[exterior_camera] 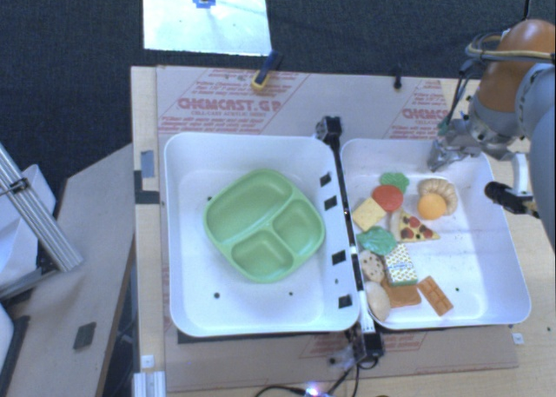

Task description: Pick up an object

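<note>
The right bin (499, 287) holds several toy food pieces: a red tomato with a green top (389, 193), an orange ball on a croissant (433, 201), a yellow cheese wedge (368, 213), a pizza slice (415, 228), a green leafy piece (377, 241), a cookie (372, 267), a patterned square (400, 267) and an orange cracker (434, 294). My gripper (445, 155) hovers at the bin's far edge, up and right of the tomato, with nothing seen between its fingers.
The left bin (187, 300) holds a green divided plate (263, 224). A black clip divider (340, 213) runs between the two bins. The grey arm with its orange band (517, 56) comes in from the upper right. A yellow object (261, 81) lies on the board behind the bins.
</note>
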Robot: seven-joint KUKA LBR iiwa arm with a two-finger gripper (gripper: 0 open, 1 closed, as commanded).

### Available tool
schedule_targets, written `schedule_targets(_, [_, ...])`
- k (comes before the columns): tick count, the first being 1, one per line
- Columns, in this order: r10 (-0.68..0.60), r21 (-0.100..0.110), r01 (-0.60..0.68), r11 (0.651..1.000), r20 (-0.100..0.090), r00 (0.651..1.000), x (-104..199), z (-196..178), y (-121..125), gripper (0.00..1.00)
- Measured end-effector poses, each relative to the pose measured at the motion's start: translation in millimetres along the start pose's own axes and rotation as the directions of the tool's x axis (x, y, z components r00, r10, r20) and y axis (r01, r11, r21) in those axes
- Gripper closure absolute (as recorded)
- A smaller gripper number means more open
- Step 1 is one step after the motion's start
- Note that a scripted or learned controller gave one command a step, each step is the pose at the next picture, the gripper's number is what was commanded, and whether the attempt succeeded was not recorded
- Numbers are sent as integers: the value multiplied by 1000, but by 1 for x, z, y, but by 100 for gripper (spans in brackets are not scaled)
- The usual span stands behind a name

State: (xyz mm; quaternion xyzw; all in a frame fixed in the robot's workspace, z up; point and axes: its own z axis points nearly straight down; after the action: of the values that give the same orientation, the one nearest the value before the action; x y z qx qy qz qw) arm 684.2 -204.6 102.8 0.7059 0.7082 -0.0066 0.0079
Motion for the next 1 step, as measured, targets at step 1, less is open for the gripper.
schedule_targets(1, [-1,-4,1,1000,-19,1000,3,-50,9,100])
